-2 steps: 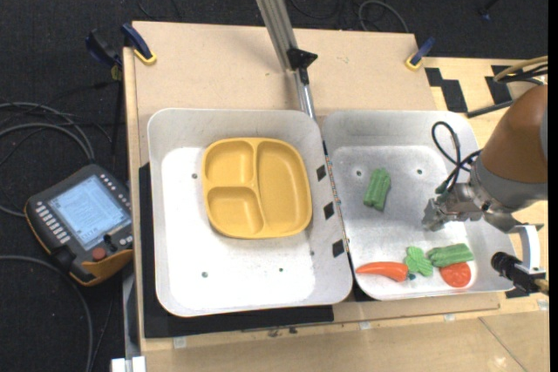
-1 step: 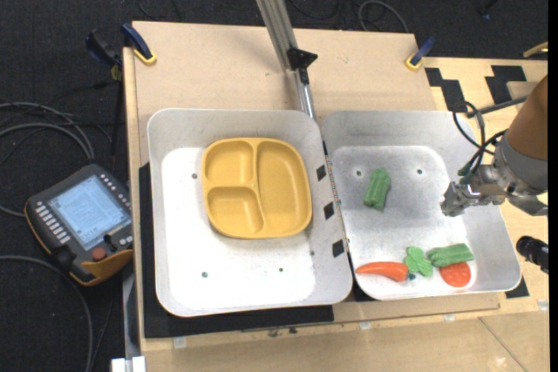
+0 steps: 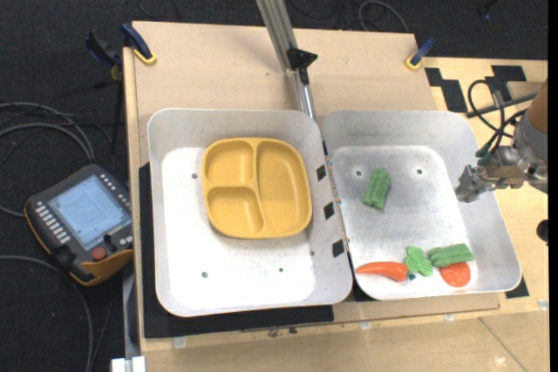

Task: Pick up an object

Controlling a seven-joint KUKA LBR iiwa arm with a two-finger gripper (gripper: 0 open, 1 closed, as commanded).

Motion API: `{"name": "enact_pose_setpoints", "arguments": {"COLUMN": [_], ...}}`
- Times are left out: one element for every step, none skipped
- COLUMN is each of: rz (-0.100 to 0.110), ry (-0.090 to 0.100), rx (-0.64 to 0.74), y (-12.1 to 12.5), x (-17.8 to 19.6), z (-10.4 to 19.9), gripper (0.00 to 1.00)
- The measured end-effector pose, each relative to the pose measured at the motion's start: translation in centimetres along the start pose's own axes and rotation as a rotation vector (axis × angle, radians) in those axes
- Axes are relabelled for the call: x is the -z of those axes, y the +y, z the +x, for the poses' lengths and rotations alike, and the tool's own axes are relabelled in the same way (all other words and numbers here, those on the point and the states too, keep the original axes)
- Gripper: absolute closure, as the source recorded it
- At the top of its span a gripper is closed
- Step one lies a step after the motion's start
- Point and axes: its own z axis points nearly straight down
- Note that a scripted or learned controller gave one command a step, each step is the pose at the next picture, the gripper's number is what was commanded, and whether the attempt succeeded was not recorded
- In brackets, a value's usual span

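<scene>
A green, blocky, plastic-looking toy piece [image 3: 377,188] is lying in the upper middle of the right shallow white bin [image 3: 488,187], its long axis running nearly up and down the view with the top end tilting slightly to the right. It is resting apart from everything else in that bin.

Going from the left, a grey and orange handheld control pendant [image 3: 80,222] is sitting on the dark floor beside the bench [image 3: 218,65]. On the bench, the left shallow white bin [image 3: 174,213] is carrying a yellow three-compartment plastic plate [image 3: 257,188]. In the right bin, along the near edge, an orange carrot-shaped toy [image 3: 382,271] is lying with its long axis across the view, tip pointing left. Just beside it, a small green leafy toy [image 3: 419,261] is sitting, then a green-topped red toy vegetable [image 3: 453,266] near the bin's right corner.

At the bin's right rim, the grey end effector [image 3: 471,185] is hovering, well apart from the green piece. Whether it is open or closed cannot be told here, and nothing is showing in its grasp.
</scene>
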Motion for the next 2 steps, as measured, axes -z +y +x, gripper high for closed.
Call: {"name": "enact_pose_setpoints", "arguments": {"rz": [0.005,0.005], "ry": [0.004,0.004], "rx": [0.005,0.006], "y": [2.2,3.8], "x": [-0.6,-0.9], "z": [5.4,10.6], "gripper": [1.0,1.0]}}
